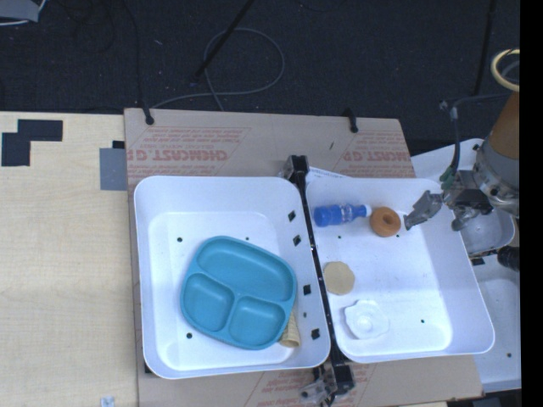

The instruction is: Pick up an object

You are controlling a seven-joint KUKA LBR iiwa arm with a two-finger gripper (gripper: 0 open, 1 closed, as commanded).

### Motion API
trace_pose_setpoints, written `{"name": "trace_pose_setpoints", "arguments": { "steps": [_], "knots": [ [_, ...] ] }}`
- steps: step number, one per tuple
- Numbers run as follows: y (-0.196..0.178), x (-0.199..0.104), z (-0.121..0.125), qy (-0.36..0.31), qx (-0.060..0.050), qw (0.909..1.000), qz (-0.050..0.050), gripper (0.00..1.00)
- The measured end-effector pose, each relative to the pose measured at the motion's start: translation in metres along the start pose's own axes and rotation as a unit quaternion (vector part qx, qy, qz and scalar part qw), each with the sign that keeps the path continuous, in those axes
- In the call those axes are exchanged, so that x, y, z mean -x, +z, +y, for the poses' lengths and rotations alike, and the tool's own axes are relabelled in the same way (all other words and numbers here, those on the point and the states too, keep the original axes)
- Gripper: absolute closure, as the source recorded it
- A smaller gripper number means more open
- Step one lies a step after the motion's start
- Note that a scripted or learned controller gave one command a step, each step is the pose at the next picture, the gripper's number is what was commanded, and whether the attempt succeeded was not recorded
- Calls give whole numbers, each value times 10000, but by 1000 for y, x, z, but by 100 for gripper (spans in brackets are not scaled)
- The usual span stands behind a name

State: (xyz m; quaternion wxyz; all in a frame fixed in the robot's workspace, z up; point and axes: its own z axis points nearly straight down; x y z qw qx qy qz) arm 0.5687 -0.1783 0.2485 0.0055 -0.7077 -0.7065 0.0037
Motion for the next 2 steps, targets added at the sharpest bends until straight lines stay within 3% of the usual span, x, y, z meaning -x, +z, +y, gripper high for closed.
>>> {"name": "trace_pose_setpoints", "arguments": {
  "steps": [1,2],
  "knots": [
    [-6,0,2,-9,60,10000,-13,0],
    [53,9,3,-7,26,10000,-4,0]
  ]
}}
